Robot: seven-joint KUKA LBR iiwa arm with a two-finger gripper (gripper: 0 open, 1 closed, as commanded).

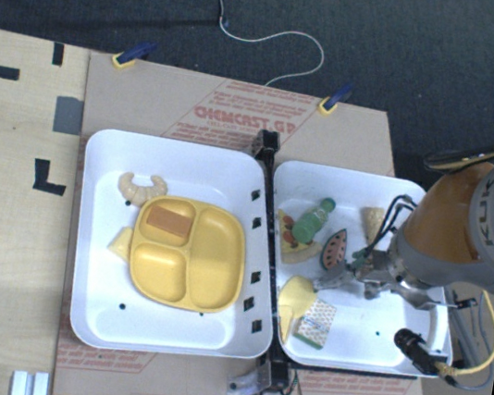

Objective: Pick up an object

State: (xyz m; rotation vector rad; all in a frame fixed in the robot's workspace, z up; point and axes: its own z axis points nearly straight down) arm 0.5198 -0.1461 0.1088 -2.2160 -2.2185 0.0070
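My gripper (338, 278) hangs low in the right bin (365, 332), near its middle. Just above it and to the left lies a watermelon slice (334, 247). A green bottle (315, 218) lies tilted further up, beside a flat yellow and red food piece (289, 236). Below the gripper sit a yellow rounded piece (296, 296) and a small patterned packet (316, 323). A beige piece (371, 222) is partly hidden by the arm at the bin's upper right. I see nothing held in the gripper.
The left bin (106, 168) holds a yellow divided plate (207, 265) with a brown slab (169, 219) in one compartment. A croissant-like piece (139, 187) and a pale yellow wedge (120, 241) lie beside the plate. A ridge (263, 241) divides the bins.
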